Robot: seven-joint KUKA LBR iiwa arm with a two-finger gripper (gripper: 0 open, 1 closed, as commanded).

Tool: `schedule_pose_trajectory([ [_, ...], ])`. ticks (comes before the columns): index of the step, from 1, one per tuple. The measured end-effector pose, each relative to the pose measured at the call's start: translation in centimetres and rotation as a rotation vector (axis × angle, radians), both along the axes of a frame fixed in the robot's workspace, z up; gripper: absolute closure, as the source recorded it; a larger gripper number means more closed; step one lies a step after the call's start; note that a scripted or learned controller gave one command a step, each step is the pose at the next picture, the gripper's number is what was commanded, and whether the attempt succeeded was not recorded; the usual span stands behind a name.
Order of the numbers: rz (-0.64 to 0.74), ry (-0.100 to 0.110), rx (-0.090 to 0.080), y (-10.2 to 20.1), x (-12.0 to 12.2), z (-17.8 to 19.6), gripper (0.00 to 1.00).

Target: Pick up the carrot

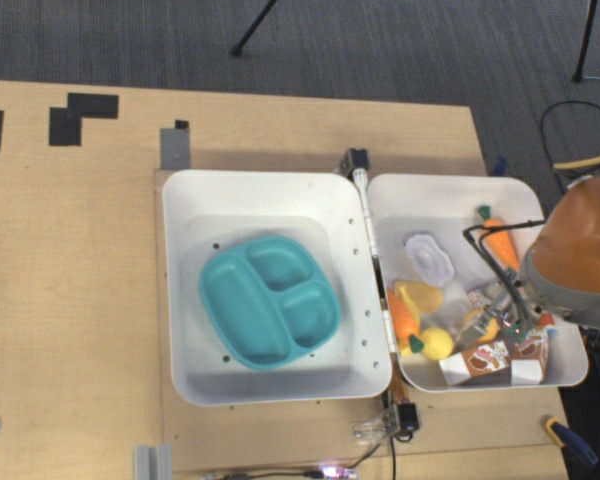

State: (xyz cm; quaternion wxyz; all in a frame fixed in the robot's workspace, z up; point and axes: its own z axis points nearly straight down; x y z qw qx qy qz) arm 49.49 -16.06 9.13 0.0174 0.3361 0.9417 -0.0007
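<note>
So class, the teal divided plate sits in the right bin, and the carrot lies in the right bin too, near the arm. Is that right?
Not quite. The camera view shows the plate in the left bin, not the right one. The rest holds: the carrot lies in the right bin, near the arm.

One camera looks down at a slant from above the bench (80,268). Both white bins (180,268) sit mid-frame, fairly distant.

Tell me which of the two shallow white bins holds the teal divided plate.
The left shallow white bin holds the teal divided plate. The right shallow white bin holds small food items instead, such as the orange carrot.
</note>
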Motion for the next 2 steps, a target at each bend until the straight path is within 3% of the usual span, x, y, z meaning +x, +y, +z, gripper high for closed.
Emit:
schedule_pose_trajectory([
  [1,-0.412,0.017,0.02,-0.9,7.3,-0.3,0.0],
  [2,-0.891,0.032,0.04,-3.8,10.9,-0.3,0.0],
])
